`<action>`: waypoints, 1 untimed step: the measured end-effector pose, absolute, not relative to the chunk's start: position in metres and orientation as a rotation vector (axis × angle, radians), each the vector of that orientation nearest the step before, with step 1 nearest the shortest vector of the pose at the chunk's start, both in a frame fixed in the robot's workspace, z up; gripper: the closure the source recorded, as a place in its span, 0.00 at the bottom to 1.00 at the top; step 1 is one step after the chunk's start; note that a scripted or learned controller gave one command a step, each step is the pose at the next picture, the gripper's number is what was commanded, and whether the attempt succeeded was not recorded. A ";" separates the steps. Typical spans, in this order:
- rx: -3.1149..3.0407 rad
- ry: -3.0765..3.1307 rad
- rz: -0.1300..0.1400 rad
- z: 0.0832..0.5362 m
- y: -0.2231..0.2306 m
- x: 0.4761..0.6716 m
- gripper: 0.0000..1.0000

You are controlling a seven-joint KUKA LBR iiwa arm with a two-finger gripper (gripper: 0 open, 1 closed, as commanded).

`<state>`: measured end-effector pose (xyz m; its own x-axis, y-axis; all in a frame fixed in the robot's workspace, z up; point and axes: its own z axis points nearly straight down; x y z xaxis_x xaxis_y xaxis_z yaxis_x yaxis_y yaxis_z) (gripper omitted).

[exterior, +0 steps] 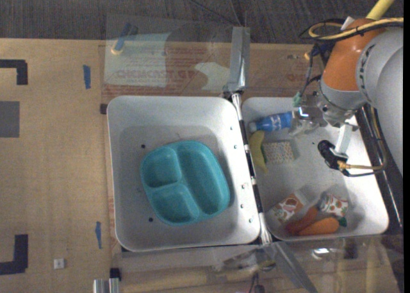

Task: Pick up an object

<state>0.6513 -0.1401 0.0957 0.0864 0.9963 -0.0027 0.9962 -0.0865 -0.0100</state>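
Observation:
My gripper [305, 118] hangs low over the far side of the right bin [371, 221], below the arm's orange band [343, 64]. Its tip is at the right end of a blue bottle [270, 122] that lies on its side along the bin's far wall. Whether it touches the bottle I cannot tell. A yellow banana-shaped piece [257, 149] lies by the bin's left wall, with a speckled beige pad [279, 152] beside it. At the near side lie an orange carrot [315, 226], a small orange-and-white carton [287, 208] and a patterned cup [333, 206].
The left bin [128, 157] holds a teal divided plate [186, 181]. A metal divider [238, 67] runs back from between the bins. A black cable end [328, 152] with a yellow lead dangles from the arm over the right bin.

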 end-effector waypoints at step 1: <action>-2.295 -2.151 -0.003 0.201 -0.093 0.668 1.00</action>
<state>0.6680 -0.0929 0.2014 0.0648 0.9979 -0.0013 0.9979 -0.0647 0.0042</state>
